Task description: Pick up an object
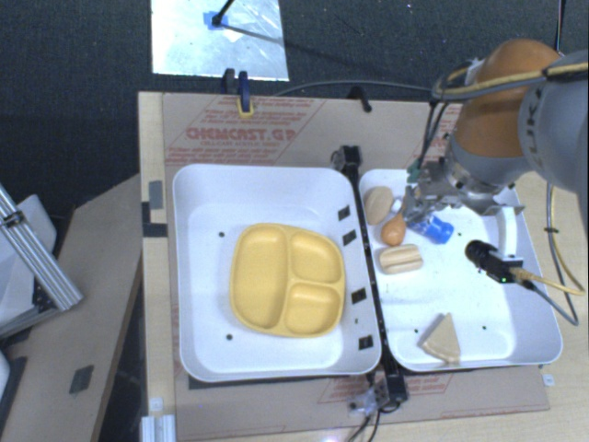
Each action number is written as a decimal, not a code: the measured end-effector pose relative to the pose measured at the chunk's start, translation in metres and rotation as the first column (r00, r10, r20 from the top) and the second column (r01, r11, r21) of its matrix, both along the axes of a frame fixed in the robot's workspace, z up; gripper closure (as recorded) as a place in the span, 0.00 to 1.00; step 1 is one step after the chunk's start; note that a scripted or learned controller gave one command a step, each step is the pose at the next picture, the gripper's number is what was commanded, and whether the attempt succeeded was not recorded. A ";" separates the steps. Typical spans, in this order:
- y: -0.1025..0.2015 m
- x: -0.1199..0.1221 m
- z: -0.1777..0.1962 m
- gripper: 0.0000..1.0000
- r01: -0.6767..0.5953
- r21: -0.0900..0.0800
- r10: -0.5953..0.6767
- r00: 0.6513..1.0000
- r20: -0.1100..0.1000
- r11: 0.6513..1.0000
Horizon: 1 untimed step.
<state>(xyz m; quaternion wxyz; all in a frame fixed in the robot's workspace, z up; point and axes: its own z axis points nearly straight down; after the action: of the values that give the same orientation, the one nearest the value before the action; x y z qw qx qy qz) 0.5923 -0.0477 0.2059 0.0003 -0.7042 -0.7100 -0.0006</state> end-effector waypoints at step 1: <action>0.059 -0.009 -0.004 1.00 -0.002 0.001 0.002 1.000 -0.001 1.000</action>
<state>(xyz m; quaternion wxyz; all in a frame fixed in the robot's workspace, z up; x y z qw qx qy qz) 0.5832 0.0110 0.2023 0.0010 -0.7035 -0.7107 -0.0008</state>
